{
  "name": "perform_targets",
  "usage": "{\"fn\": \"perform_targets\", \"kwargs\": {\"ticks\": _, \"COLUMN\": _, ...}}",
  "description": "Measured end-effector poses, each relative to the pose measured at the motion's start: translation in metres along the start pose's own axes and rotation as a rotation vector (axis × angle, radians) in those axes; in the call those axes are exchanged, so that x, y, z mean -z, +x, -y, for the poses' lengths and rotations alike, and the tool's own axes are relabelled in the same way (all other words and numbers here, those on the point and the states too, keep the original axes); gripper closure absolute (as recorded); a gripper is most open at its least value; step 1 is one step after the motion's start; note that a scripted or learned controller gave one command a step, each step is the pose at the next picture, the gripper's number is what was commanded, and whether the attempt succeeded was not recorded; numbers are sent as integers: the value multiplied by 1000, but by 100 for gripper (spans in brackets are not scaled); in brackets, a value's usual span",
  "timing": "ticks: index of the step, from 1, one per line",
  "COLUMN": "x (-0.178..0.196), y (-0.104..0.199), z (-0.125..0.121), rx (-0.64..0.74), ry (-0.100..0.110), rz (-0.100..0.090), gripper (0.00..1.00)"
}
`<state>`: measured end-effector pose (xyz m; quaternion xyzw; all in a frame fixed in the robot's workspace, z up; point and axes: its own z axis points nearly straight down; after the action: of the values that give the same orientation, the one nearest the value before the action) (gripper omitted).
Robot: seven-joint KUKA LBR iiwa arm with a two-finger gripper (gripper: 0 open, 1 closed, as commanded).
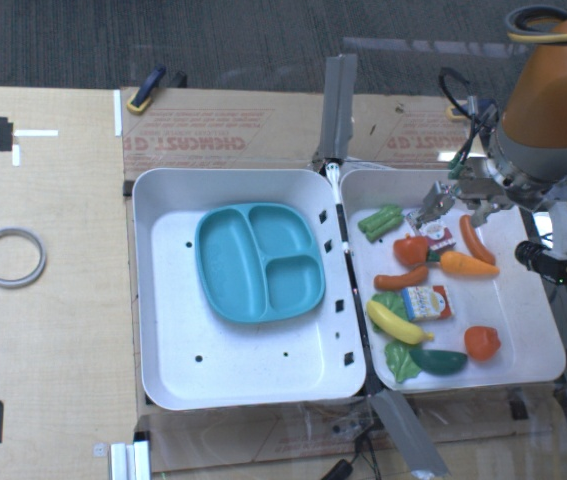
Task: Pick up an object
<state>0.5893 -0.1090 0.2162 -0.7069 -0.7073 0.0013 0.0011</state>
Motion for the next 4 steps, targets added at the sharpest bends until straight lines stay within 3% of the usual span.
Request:
{"fn": "perform_targets", "kwargs": {"ticks": 1, "x": -115, "y": -92, "z": -1, "rx": -49, "ry": -1, "rz": 0, "gripper": 0}}
{"fn": "perform_targets", "kwargs": {"ticks": 2, "x": -105, "y": -93, "z": -2, "rx": -51, "ry": -3, "rz": 1, "gripper": 100}}
{"fn": "perform_targets", "kwargs": {"ticks": 3, "x": -105, "y": -93, "z": -2, "rx": -51, "ry": -3, "rz": 1, "gripper": 0}}
{"fn": "perform_targets", "kwargs": {"ticks": 4, "x": -14, "y": -94, "z": -23, "rx": 346, "ry": -6, "rz": 3, "gripper": 0}}
